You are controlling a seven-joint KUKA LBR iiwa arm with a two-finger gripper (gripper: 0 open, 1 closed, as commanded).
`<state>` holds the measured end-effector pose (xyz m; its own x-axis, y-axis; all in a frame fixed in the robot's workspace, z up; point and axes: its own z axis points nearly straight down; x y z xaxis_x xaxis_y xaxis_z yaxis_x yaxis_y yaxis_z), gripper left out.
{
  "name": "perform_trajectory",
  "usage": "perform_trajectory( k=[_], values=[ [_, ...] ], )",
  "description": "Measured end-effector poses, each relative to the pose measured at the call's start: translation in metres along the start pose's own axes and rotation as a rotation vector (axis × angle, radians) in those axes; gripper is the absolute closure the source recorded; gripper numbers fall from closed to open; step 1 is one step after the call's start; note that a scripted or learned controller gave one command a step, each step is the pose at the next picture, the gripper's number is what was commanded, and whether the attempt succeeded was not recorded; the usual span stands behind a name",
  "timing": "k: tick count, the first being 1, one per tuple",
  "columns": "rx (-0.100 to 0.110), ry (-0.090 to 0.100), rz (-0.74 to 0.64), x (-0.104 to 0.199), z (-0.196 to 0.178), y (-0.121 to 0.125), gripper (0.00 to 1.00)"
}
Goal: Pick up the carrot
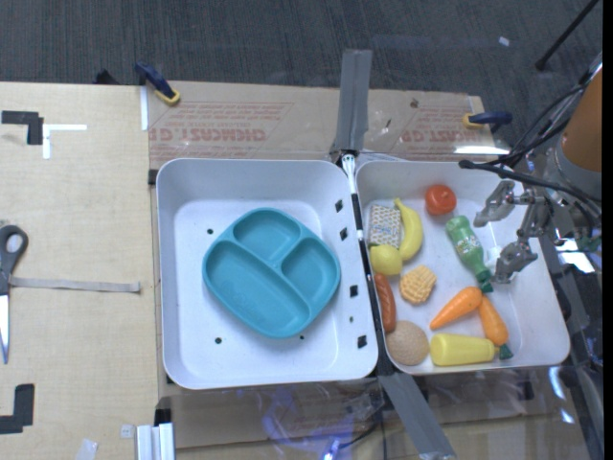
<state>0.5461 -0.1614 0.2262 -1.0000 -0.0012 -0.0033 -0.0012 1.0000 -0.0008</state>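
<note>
Carrot [457, 307] looks like light, rigid, slick plastic; grip across mid-body. Gripper [509, 235] above the green bottle [466, 243], jaws apparently open, empty.

cardboard sheet [287, 123]: red printed lettering, upside down, too blurred to read
elsewhere: no legible text or numbers
</note>
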Motion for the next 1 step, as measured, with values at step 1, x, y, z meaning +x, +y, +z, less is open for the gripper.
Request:
perform_trajectory(
  k=[1],
  values=[
    [0.001, -0.003, -0.014, 0.0356, 0.1328, -0.0177, 0.0]
  ],
)
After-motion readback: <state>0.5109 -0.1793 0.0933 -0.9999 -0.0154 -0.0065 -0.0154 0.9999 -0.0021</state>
